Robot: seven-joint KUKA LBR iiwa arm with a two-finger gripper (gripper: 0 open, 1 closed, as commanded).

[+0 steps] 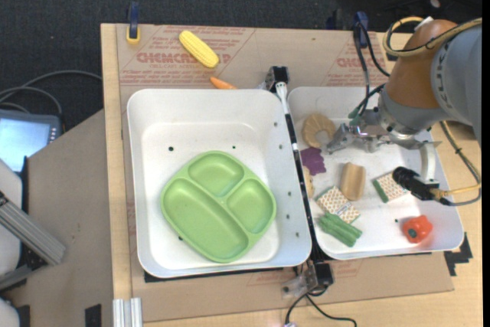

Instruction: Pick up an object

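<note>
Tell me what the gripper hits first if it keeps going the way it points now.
The gripper points toward the view's left, low over the right white bin. The tan, rounded bread-like piece lies closest ahead, so it probably meets that first, though height above it is unclear from this slanted view.

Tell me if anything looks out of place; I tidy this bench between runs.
Yes. A corn cob and a carrot lie on the bench behind the left bin, outside both bins. The other small items sit in the right bin; the green plate sits flat in the left.
</note>
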